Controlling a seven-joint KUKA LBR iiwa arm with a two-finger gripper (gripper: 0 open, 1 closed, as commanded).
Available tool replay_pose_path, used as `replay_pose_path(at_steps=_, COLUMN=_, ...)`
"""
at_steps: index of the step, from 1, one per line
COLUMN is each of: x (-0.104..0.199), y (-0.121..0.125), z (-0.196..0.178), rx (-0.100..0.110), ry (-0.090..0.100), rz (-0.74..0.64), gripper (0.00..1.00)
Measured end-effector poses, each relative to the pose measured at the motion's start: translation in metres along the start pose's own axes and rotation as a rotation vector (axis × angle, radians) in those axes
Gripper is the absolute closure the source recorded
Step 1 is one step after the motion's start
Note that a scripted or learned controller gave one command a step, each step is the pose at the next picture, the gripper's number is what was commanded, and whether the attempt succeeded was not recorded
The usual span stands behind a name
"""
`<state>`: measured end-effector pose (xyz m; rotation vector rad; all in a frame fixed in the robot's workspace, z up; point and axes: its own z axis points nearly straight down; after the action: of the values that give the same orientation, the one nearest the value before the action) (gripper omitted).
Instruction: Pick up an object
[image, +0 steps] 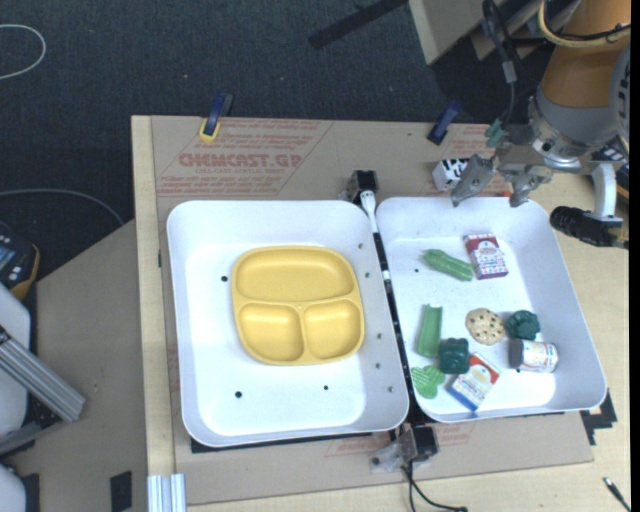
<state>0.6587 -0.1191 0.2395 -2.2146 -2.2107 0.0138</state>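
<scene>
**Picking something from the right bin**

My jaws (500, 183) hang open and hold nothing, over the far edge of the right bin (570, 300). The small red box (485, 255) lies nearest, on the far side of that bin. I think it is light and stiff, so I would pinch its two long sides. The cookie (484, 324) looks crumbly. The left bin (190, 300) holds a yellow tray (297, 303). The worktop (240, 158) says "CHEMCAST". The box's writing is too small to read.
</scene>
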Motion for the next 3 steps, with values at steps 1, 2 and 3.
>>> replay_pose_path(at_steps=1, x=0.0, y=0.002, z=-0.008, rx=-0.014, ry=-0.002, rz=-0.002, gripper=0.0)
replay_pose_path(at_steps=2, x=-0.001, y=-0.003, z=0.036, rx=-0.009, ry=-0.002, rz=-0.001, gripper=0.0)
replay_pose_path(at_steps=3, x=-0.001, y=-0.004, z=0.101, rx=-0.007, ry=-0.001, rz=-0.002, gripper=0.0)
